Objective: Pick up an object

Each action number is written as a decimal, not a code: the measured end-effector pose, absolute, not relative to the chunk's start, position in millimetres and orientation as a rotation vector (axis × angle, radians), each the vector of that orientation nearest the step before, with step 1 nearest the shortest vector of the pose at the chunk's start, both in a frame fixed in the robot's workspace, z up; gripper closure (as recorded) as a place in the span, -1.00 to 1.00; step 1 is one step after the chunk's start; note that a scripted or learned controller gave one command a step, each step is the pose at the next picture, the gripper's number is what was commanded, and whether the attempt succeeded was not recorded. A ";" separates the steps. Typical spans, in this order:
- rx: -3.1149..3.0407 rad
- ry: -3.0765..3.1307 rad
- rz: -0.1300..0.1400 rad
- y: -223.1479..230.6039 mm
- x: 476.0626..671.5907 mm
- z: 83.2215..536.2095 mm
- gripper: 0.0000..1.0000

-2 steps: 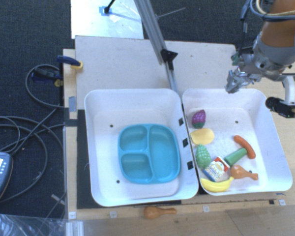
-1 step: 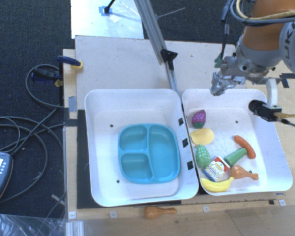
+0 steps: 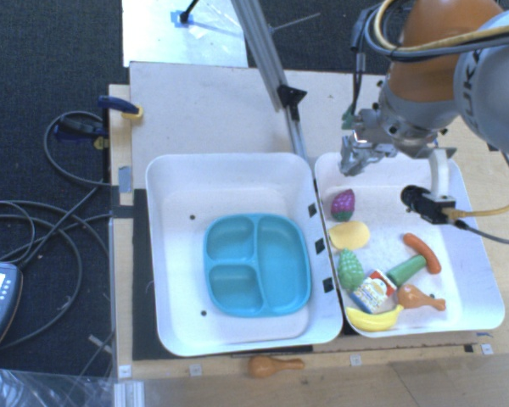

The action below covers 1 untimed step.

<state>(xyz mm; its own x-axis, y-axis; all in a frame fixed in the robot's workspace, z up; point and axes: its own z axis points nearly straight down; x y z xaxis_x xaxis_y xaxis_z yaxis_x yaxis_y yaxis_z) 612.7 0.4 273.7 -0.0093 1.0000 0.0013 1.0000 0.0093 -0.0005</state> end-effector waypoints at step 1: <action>-2.207 -2.233 -0.003 62.5 601.5 268.0 1.00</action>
